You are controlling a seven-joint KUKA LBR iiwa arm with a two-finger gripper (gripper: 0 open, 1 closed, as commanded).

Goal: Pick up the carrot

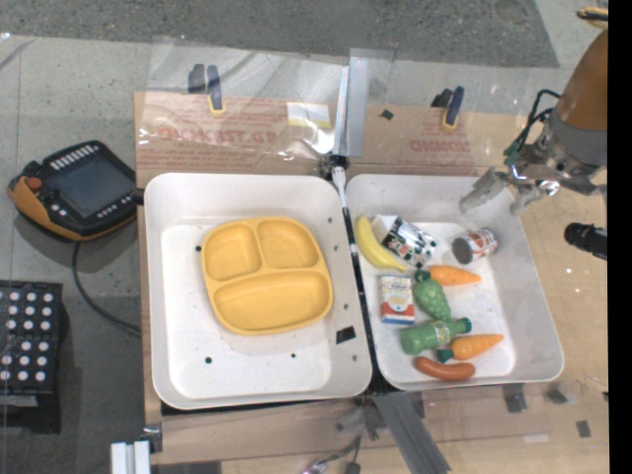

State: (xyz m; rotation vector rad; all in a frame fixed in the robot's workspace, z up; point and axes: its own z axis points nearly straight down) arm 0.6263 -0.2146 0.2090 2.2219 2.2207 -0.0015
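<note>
1. The arm [591,97] is cut off by the right edge.
2. The gripper [509,191] is blurred; its finger gap cannot be read.
3. The can [481,244] label is too small to read.
4. The carton [397,299] print is illegible.

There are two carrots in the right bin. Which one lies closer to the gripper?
The upper carrot, beside the small can; the other carrot lies lower, by the sausage, farther from the gripper.
</note>
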